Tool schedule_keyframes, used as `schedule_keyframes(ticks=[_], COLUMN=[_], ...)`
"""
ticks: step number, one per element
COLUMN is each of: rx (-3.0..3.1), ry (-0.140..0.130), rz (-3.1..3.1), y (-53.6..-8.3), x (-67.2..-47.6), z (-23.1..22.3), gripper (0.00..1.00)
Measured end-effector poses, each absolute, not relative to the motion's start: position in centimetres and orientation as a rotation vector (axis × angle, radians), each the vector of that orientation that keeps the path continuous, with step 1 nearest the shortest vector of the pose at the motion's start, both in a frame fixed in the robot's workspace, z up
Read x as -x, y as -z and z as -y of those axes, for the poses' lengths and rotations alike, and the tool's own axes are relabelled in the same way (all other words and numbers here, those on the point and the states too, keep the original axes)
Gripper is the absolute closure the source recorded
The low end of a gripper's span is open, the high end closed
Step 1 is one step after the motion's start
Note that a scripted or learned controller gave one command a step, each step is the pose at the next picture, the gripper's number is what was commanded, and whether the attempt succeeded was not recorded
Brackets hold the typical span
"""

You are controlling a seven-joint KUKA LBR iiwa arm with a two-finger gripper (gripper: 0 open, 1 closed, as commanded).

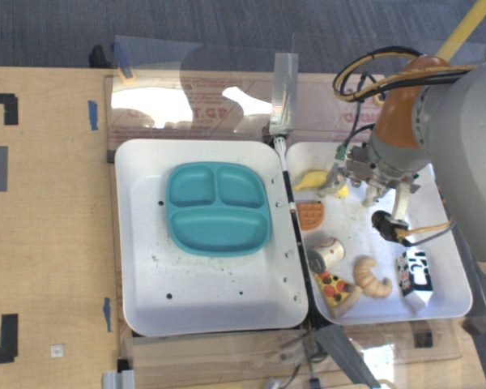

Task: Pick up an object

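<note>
- The gripper is hanging low over the far left part of the right bin; whether its jaws are parted or closed, I cannot tell.
- A yellow banana is lying just beside it, near the bin's far left corner.
- An orange waffle piece is lying against the left wall.
- A small can, a pizza slice, a croissant and a black-and-white carton are lying along the near side.
- A teal divided plate is sitting in the left bin.
</note>
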State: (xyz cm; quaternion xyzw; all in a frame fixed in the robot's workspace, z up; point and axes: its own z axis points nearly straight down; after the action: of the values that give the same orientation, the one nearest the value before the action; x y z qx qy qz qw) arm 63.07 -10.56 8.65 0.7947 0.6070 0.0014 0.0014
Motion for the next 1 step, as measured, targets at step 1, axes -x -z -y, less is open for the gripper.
schedule_keyframes(ticks=[1], rx=[-2.488], ry=[-0.009], rz=[-1.906], y=[-9.98], x=[-63.27], z=[10.50], gripper=[1.00])
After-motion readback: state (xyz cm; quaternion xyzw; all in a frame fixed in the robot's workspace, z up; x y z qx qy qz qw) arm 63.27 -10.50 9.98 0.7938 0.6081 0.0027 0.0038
